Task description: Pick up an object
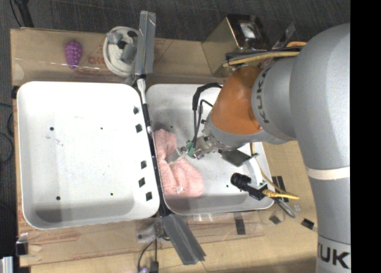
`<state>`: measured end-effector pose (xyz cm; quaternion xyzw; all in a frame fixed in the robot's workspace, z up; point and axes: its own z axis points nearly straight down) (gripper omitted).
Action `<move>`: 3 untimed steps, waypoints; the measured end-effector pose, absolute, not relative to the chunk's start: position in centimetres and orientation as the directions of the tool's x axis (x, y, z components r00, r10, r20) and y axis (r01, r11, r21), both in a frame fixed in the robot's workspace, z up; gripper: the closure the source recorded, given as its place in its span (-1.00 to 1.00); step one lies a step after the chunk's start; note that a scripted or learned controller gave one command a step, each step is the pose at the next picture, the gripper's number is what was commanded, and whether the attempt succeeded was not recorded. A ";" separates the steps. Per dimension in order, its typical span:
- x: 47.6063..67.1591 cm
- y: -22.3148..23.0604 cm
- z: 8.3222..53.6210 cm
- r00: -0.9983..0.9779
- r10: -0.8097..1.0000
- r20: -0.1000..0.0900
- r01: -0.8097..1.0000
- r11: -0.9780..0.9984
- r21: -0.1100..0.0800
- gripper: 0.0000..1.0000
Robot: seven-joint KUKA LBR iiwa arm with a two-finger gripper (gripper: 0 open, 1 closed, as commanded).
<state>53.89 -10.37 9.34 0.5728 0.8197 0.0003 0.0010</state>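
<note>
My pincer (191, 149) hangs over the pink cloth (176, 170) in the right bin (178, 96), grip unreadable, nothing lifted yet.

So the gripper (189, 149) is down in the right shallow white bin (178, 96), right beside a fluffy pink cloth (175, 173). A purple grape-like toy (73, 52) sits on the surface beyond the left bin (77, 146).

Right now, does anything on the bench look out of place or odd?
Yes: a purple grape bunch lies outside both bins, on the bench's far left corner above the left bin. The pink cloth sits crumpled in the right bin, beside the end effector.
</note>
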 end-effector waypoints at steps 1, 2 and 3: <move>59.5 -10.0 9.4 -0.307 0.952 -0.003 0.952 0.307 0.001 -1.00; 61.4 -10.6 16.4 -0.477 0.879 0.000 0.879 0.477 -0.001 -1.00; 59.0 -12.4 9.3 -0.493 0.870 0.000 0.870 0.493 0.001 -1.00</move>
